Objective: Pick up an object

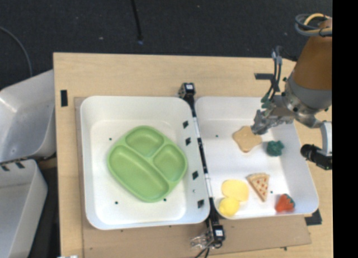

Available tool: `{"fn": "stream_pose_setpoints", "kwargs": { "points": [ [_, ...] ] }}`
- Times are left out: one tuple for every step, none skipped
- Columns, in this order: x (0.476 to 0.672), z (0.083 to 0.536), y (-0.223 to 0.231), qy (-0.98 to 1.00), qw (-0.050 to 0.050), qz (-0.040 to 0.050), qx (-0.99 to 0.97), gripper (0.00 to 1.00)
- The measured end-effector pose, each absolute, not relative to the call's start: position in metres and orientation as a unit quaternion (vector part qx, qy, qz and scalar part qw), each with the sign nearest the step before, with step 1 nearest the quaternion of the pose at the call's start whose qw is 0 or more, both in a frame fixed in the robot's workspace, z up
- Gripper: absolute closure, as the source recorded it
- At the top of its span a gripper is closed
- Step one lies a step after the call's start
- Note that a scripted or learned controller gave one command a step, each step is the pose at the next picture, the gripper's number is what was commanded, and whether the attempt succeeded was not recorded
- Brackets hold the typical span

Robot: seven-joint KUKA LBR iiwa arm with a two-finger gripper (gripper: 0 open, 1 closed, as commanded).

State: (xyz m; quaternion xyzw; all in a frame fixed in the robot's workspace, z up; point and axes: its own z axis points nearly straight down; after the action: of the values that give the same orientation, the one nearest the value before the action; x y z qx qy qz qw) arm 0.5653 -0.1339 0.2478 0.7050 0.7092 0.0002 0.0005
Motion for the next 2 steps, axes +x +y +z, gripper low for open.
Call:
{"fn": "stream_pose_setpoints", "kwargs": {
  "points": [
    [0.572,0.251,-0.071,0.710,0.000,0.0011,0.704,1.00],
    [0.577,0.259,-0.022,0.710,0.001,0.0011,0.705,1.00]
  ]
}}
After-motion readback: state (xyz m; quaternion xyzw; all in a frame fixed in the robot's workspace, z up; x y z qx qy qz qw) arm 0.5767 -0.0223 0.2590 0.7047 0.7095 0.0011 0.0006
